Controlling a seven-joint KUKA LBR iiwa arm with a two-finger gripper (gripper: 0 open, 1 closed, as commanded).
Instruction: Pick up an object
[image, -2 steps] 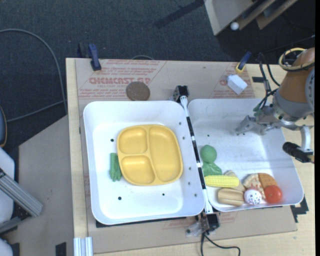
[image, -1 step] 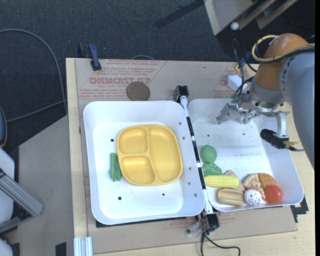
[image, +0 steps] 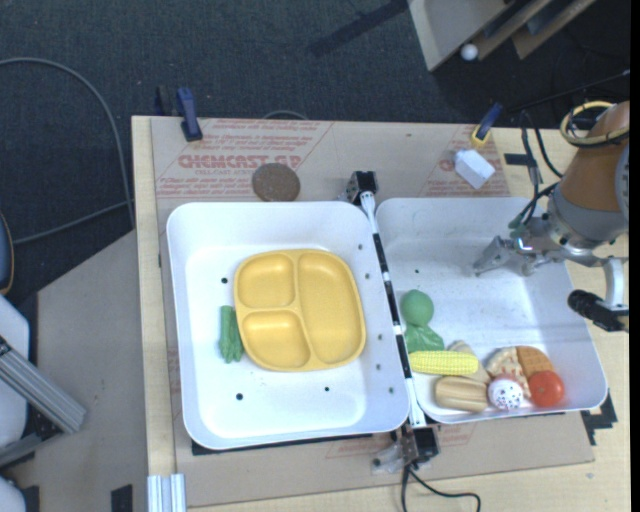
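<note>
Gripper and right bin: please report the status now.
Gripper open, above bare floor of right bin, holding nothing. Toy food untouched: corn, tomato. Nothing between gripper and the food.

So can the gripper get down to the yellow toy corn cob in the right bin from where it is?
Probably yes: the gripper hangs over bare floor of the right bin, and the yellow toy corn cob lies uncovered, though other toy food crowds it.

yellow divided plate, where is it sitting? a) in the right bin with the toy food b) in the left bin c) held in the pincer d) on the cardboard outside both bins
b: the yellow divided plate lies flat in the left bin, with a green toy vegetable beside it, while the toy corn and toy tomato lie in the right bin.
</note>
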